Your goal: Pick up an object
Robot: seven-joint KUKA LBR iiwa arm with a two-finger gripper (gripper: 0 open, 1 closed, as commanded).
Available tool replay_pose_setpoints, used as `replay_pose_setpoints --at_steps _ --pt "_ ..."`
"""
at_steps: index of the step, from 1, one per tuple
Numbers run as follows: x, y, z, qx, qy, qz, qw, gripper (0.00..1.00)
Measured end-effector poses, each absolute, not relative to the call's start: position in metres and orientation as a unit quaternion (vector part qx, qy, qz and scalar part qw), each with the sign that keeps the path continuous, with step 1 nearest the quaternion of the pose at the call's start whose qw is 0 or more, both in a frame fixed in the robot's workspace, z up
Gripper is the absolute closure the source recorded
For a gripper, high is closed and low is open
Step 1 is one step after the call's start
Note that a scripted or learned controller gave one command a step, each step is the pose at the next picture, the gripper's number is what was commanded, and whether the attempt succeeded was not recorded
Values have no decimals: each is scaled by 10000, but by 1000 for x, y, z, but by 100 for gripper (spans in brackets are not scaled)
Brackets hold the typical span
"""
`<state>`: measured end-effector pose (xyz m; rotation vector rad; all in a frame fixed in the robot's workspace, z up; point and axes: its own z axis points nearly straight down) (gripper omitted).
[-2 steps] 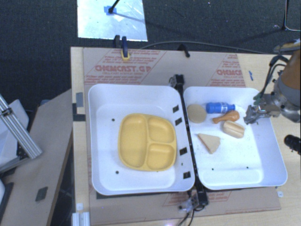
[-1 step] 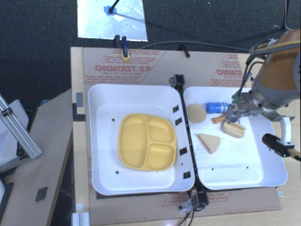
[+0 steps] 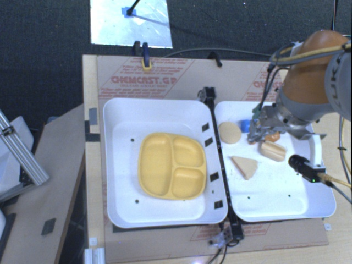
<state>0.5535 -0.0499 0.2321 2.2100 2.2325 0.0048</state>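
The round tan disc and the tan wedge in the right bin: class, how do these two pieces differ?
The round tan disc has a curved outline; the tan wedge is triangular with a pointed end. The disc lies farther back, near the divider between the bins; the wedge lies nearer the camera. Both are pale tan and rest loose in the right white bin, apart from each other.

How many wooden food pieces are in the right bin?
3: a round piece near the divider, a wedge below it, a block beside the gripper; more may be hidden.

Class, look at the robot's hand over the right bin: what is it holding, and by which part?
It cannot be told. The hand is low in the right bin, beside the blue object and tan block, with no visible hold on either.
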Motion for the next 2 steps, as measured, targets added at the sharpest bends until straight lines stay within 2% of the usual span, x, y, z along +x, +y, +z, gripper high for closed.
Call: replay_pose_setpoints --at_steps 1,2 --pt "559 12 224 7033 7109 15 -1 100" --pt "552 65 219 7037 7105 10 -4 100"
